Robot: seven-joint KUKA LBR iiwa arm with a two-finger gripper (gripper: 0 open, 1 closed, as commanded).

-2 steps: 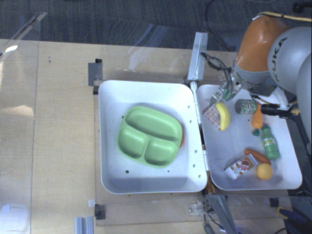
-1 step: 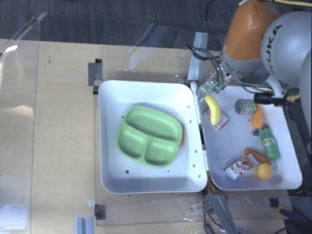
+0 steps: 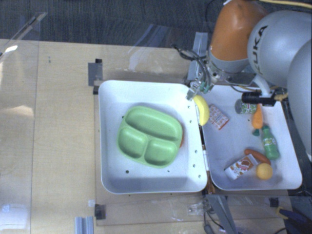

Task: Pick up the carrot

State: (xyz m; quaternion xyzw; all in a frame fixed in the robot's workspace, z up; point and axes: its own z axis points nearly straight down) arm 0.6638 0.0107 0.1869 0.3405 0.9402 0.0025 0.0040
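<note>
A green three-compartment plastic tray [image 3: 150, 136] lies in the left white bin [image 3: 109, 130]. At the seam between the bins, at the right bin's [image 3: 292, 174] ten o'clock corner, the gripper [image 3: 197, 89] hovers just above a yellow banana [image 3: 202, 109]; whether it is parted cannot be told. The slim orange carrot [image 3: 257, 117] lies toward two o'clock, above a green bottle [image 3: 270, 144].

The carrot [image 3: 257, 117] is small and orange, lying roughly lengthwise from far to near. It rests in the right bin [image 3: 292, 179], toward its far right side.
</note>
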